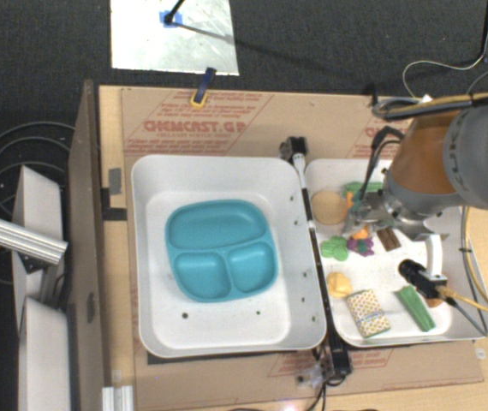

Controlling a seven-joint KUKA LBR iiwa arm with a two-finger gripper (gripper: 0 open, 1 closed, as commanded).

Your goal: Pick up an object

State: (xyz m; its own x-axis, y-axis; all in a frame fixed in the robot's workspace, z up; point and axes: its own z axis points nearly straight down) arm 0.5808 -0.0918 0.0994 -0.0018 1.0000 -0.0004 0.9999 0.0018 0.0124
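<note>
Well to the gripper's left, the left bin [154, 229] holds a teal divided plate [221, 249]; closer in, in the right bin [465, 328], a tan round piece [329, 206] lies just left of the gripper [366, 218]; green [336, 247] and purple [363, 246] toy pieces sit just beneath it; a yellow lump [339, 283], a patterned packet [369, 312] and a green stick [416, 307] lie farther below. These small toys look light and stiff, likely slippery; the packet's flat sides seem the easiest hold. The wrist hides the gripper's tip; whether it is spread or pinching anything, I cannot tell.
</note>
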